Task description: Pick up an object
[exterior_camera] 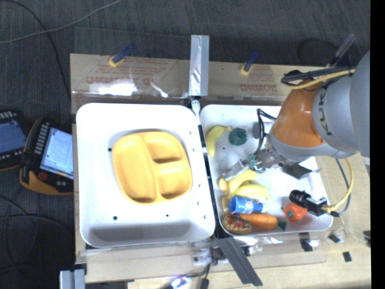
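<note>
The right bin (210, 116) holds several toy foods. A yellow banana-like piece (216, 138) and a dark green round piece (238, 136) lie at its far left. Two yellow bananas (248, 189) lie in the middle, with a blue can (245, 205) just in front of them. An orange carrot (260, 220) and a red-brown item (235, 223) rest along the near wall, and a small red vegetable (293, 212) sits to their right. My gripper (255, 161) is low in this bin, just above the bananas and to the right of the green piece.
The left bin (90, 161) holds a yellow divided plate (153, 164). The grey arm with its orange band (298, 125) covers the right bin's far right part. A handheld device (51, 155) lies off the bench to the left.
</note>
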### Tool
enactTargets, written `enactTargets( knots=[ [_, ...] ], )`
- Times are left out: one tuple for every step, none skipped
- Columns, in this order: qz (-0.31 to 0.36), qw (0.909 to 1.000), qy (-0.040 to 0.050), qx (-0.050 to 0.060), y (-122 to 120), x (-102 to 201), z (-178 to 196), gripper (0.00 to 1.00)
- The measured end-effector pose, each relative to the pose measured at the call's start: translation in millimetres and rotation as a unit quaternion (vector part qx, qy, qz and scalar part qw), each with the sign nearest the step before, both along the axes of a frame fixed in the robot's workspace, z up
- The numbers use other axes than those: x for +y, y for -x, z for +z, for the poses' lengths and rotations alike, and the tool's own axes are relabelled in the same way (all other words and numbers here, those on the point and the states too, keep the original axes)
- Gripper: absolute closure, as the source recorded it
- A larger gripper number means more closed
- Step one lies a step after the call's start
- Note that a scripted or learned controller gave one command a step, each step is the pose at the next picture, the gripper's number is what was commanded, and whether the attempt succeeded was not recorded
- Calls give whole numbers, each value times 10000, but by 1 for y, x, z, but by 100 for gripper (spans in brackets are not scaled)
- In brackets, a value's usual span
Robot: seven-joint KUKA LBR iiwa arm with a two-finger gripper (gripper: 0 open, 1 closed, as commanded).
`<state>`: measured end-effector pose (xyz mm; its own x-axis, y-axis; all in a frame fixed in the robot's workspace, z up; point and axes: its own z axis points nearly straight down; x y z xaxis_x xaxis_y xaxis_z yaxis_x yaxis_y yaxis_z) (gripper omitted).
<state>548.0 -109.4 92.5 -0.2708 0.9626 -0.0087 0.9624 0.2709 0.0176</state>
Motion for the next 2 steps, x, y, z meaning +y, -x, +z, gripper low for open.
enactTargets(
  knots=[
    [7, 10000, -18, -19, -2, 2, 10, 100],
    [7, 10000, -19, -15, -2, 2, 9, 0]
  ],
)
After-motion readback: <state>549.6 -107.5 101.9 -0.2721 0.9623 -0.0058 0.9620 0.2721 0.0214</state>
